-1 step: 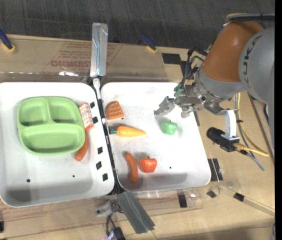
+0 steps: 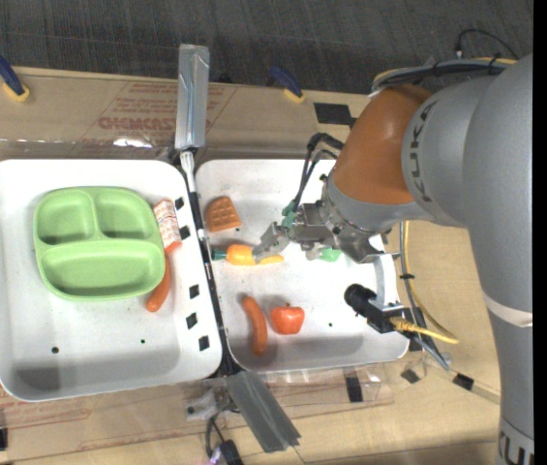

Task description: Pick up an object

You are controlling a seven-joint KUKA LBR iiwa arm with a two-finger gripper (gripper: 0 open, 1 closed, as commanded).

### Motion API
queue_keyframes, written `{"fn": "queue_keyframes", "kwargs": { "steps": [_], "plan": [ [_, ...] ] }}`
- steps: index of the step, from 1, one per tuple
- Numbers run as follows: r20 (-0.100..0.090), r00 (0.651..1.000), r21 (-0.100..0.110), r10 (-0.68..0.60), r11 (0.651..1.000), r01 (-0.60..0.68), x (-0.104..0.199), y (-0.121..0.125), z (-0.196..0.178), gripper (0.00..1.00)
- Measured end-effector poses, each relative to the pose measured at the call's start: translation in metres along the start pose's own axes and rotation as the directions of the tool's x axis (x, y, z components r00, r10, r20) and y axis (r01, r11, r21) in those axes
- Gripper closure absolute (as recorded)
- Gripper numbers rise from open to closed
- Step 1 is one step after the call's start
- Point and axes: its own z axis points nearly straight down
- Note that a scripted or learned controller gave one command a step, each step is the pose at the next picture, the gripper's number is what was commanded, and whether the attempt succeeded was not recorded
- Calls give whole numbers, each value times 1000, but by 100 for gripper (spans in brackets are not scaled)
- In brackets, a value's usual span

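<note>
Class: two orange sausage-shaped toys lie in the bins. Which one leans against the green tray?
The sausage in the left bin; it touches the green tray. The other sausage lies beside the tomato.

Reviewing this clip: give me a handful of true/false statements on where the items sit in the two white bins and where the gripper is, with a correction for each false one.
1. The green three-compartment plastic tray lies in the left white bin. True.
2. The red toy tomato sits in the left bin. False: it lies in the right white bin, beside the orange toy sausage.
3. The two-finger gripper is over the right bin, close to the yellow toy piece. True.
4. The brown toy bread piece rests inside the green tray. False: it lies in the right bin near the divider.
5. A second orange sausage lies against the green tray's right edge in the left bin. True.
</note>
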Motion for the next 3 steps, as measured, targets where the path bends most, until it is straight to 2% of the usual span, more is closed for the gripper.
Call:
{"fn": "queue_keyframes", "kwargs": {
  "steps": [1, 2, 3],
  "plan": [
    [-1, 1000, -3, 0, 1000, 0, 3, -49, 88, 0],
    [0, 1000, -2, -5, 1000, 5, 3, -49, 79, 100],
    [-1, 989, -5, 150, 989, -150, 42, -31, -86, 100]
  ]
}}
